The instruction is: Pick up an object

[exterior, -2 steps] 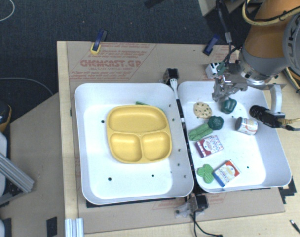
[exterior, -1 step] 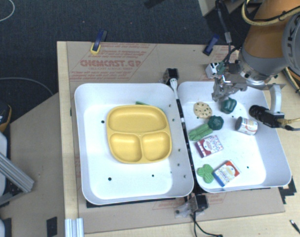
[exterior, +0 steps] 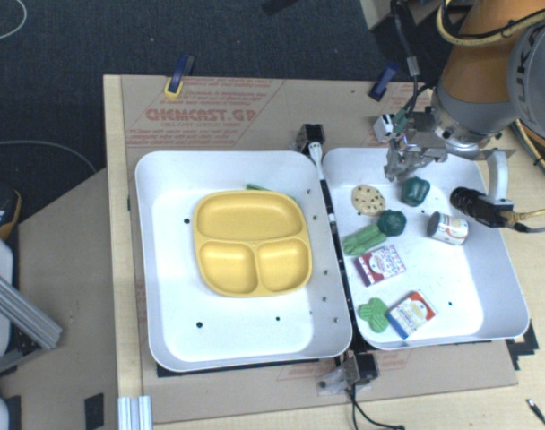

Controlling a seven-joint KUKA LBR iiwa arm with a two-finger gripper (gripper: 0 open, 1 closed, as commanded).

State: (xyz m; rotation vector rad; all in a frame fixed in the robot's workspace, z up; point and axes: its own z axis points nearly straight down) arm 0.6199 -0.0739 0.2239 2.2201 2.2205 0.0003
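The grey arm (exterior: 492,70) with its orange band comes in from the far right, and the gripper (exterior: 402,163) hangs over the far part of the right bin (exterior: 488,280), a little left of that bin's middle. The view does not show whether its jaws are spread or pressed together, and nothing can be seen pinched between them.

Just beside the gripper's tip, on its near right side, lies a dark green pepper (exterior: 416,190); I cannot tell whether the two touch. Left of the pepper lies a round spotted cookie (exterior: 368,199). Nearer than that a dark green ball-like piece (exterior: 393,222) lies against the right end of a long light green vegetable (exterior: 363,239), which lies aslant close to the bin's left wall. To the right of these, well apart from the cookie, a small white can (exterior: 448,228) lies on its side. Near the middle of the bin lies a flat red and white packet (exterior: 381,263). At the near edge a small light green piece (exterior: 373,312) touches a little box (exterior: 410,313) with red, white and blue faces on its right.

The left bin (exterior: 165,240) holds a yellow divided plate (exterior: 252,242), flat and roughly central, with one long compartment on the far side and two smaller ones on the near side. A sliver of something green (exterior: 257,187) peeks out at the plate's far rim; what it is cannot be told.

Both bins rest side by side, touching, on a brown board (exterior: 120,204) that covers the bench
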